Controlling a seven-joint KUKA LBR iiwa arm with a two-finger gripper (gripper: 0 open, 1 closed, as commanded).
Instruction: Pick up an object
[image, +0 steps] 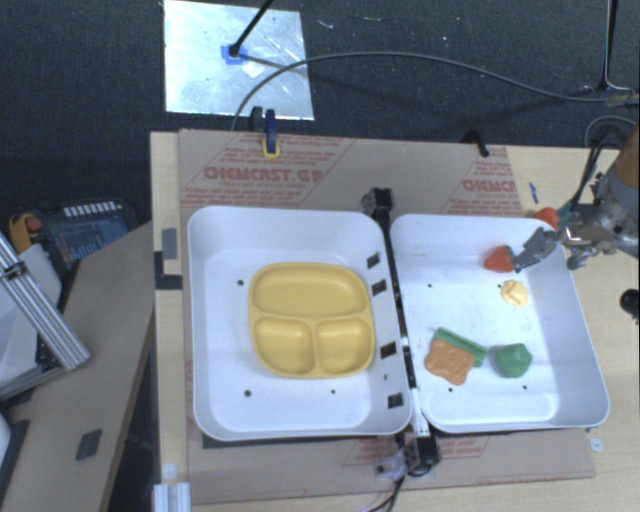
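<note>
The worktop (330, 160) carries two shallow white bins side by side. The left bin (215, 300) holds a yellow tray (305, 318) with three compartments, one long at the far side and two smaller at the near side; it lies flat in the middle of this bin. The right bin (570, 340) holds four small things. A red piece (497, 261) lies near the far right corner. A pale yellow piece (514, 292) lies just beside it, a little nearer. An orange piece (449, 361) lies in the near part of the bin, and a green bar (460, 346) touches its far edge, lying at a slant. A green lump (513, 359) lies to the right of these two, apart from them. The arm comes in from the right, over the far right edge of the right bin. The tool (553, 247) is above the far right corner of this bin, with one finger (532, 249) pointing to the left, its tip just beside the red piece. The two fingers stand apart, so the tool is open, and nothing is between them. All four small things rest on the floor of the bin.
</note>
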